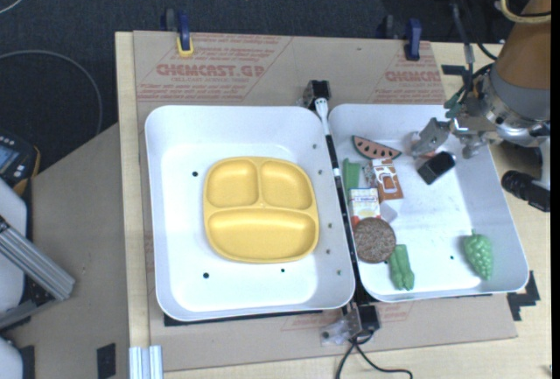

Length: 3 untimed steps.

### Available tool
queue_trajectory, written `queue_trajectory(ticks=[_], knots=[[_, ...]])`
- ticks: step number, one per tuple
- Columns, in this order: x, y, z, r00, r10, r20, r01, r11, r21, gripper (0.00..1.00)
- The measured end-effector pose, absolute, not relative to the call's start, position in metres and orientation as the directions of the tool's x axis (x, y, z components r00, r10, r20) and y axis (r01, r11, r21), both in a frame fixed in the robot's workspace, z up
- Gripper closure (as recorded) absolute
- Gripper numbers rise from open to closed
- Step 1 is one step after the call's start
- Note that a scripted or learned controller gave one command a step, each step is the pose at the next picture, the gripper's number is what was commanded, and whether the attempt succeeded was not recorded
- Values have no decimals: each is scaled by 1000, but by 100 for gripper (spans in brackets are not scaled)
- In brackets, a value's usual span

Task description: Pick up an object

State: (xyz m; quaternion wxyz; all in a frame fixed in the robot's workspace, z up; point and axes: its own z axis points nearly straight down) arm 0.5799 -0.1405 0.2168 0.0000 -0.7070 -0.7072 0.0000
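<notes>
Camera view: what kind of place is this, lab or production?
Likely a robotics lab test bench. Two white bins sit on a protective-film board held by blue clamps, toy food such as green grapes lies in the right bin, and loose cables trail on dark carpet.

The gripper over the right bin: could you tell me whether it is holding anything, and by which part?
Nothing shows between the fingers of the gripper. It hangs above the right bin, near the watermelon slice; the view does not show whether it is open.
</notes>
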Motion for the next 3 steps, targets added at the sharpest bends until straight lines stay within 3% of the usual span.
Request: queue_trajectory(ticks=[1,2,3], knots=[[559,-127,108,-2,1000,-3,1000,2,19,0],[618,-94,117,-5,1000,-1,1000,5,10,0],[577,-121,83,4,1000,1,1000,-4,-7,0]])
